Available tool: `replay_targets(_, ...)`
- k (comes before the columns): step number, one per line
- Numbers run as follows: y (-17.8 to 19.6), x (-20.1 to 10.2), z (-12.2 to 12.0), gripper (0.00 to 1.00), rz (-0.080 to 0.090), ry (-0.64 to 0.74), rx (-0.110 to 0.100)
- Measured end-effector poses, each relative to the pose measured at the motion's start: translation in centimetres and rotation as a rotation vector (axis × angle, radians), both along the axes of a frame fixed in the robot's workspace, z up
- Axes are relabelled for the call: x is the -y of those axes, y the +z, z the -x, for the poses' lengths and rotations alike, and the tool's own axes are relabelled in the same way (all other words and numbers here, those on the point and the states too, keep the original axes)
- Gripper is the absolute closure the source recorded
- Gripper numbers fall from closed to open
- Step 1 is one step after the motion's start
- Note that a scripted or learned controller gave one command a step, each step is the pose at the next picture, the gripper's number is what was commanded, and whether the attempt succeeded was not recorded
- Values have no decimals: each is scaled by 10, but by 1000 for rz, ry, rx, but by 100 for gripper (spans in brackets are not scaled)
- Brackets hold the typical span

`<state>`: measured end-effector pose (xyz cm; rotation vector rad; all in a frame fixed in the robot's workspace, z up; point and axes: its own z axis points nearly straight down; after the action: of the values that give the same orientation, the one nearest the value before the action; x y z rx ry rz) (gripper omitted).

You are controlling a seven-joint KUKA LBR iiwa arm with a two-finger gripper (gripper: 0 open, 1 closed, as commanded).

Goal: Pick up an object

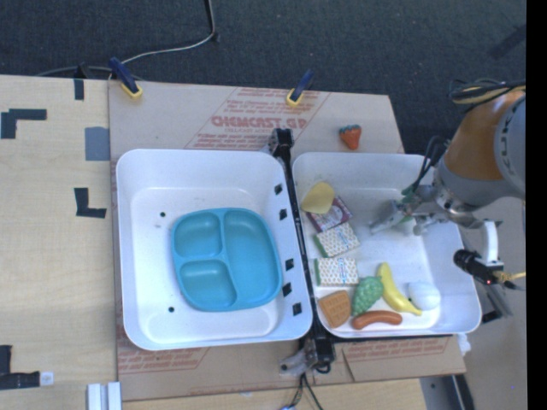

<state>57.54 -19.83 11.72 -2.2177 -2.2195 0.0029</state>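
in the camera view, over the right bin (444, 310), the gripper (386, 219) hangs low above bare floor, nothing between its fingers; whether they are spread or closed, one cannot tell. the banana (393, 289), sausage (376, 319) and other toys lie untouched nearby. the pick looks not yet made.

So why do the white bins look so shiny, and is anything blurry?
Camera view: bright overhead light washes out the right bin, so the white egg nearly vanishes against it; the left bin shows soft grey shadows along its walls; the gripper looks a bit soft and hard to make out.
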Motion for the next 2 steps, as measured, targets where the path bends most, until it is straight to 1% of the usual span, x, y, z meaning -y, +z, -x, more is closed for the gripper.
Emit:
replay_targets(1,-30,19,-73,0,4,2,10)
replay_targets(2,-20,19,-73,100,7,4,11)
